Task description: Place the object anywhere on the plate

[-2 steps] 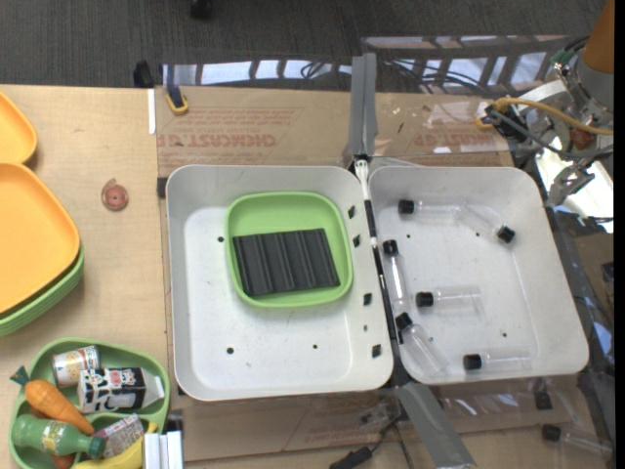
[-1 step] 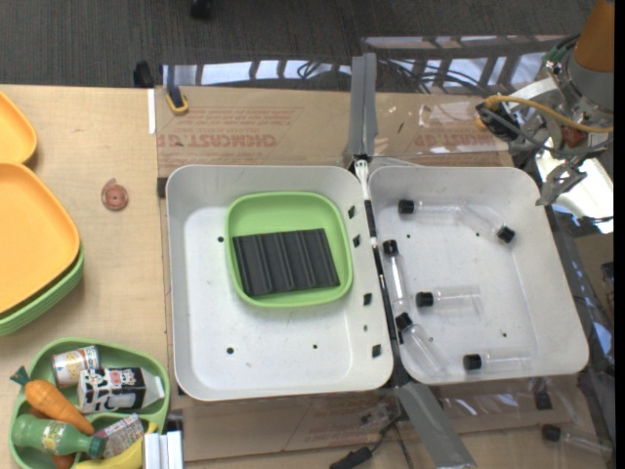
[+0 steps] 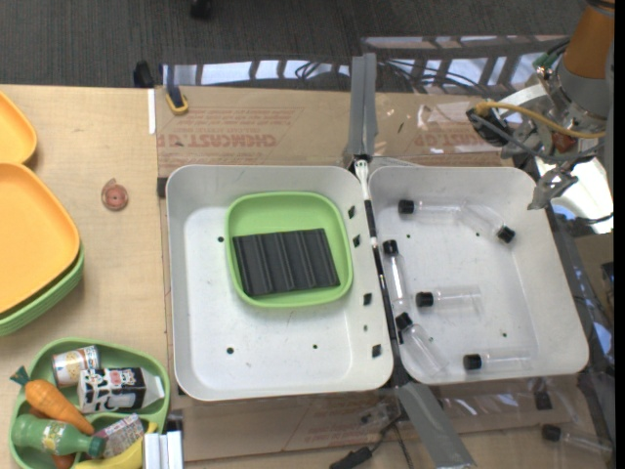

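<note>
Clear plastic tubes with black caps (image 3: 424, 300) lie scattered across the floor of the right shallow white bin (image 3: 557, 355); none of them is on the plate.

1. Surroundings. A grey carpeted floor (image 3: 293, 18) runs along the top of the view. Below it, a light wooden bench top (image 3: 98, 135) bears a brown cardboard sheet (image 3: 254, 125), and both bins sit on that sheet.
2. Bins. The left shallow white bin (image 3: 195, 360) and the right bin stand side by side, with their inner edges touching.
3. Plate. A green square plate with rounded corners (image 3: 239, 213) rests in the upper middle of the left bin. A dark ribbed rectangular mat (image 3: 285, 262) lies flat on it.
4. Other items. Stacked orange trays (image 3: 29, 233) sit at the left edge of the bench. A green bowl of toy food (image 3: 39, 367) stands at the lower left.
5. Arm. The grey arm with its orange band (image 3: 591, 37) enters at the upper right. The two-finger gripper (image 3: 549, 182) hangs over the upper right corner of the right bin. The nearest tube cap lies just left of and below it. Whether the gripper is released or clenched cannot be told.
</note>
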